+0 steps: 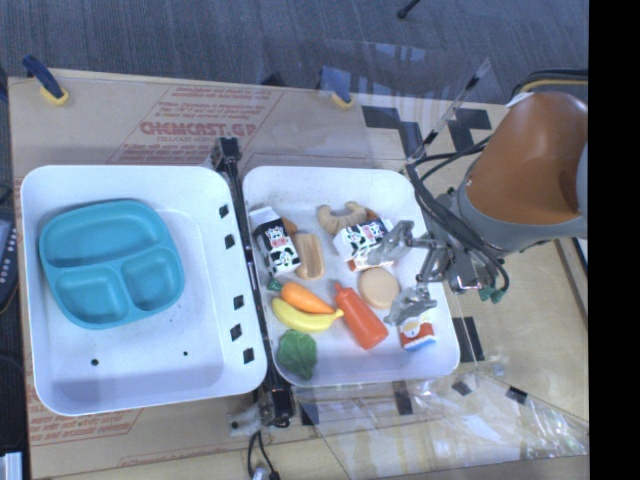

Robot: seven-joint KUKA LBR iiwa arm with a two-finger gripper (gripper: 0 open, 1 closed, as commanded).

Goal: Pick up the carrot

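**Open gripper over the right bin, carrot lying apart from it**

The gripper (398, 271) hangs over the right bin (435, 343). Its two fingers (392, 240) are spread wide apart, one on each side of a round tan cookie (379, 287). There is nothing between the fingers but air above that cookie, and I cannot tell if they touch it.

The carrot (306, 298) is orange, short and pointed. It lies to the left of the cookie, well apart from the gripper. It lies on top of a yellow banana (303, 316), touching it. An orange-red bottle (361, 319) lies between the carrot and the cookie. A green broccoli (297, 353) sits below the carrot, near the bin's front edge. Above the carrot are a hot dog bun (311, 255) and a little black and white milk carton (281, 247). Another small carton (361, 242) sits above the cookie, and a red and white one (418, 333) is down to the cookie's right.

Far to the left of the carrot, the left bin (130, 383) holds a blue tray (108, 260) with three parts. Both bins sit on a brown cardboard sheet (190, 118) with red print. The floor (200, 18) behind is dark grey
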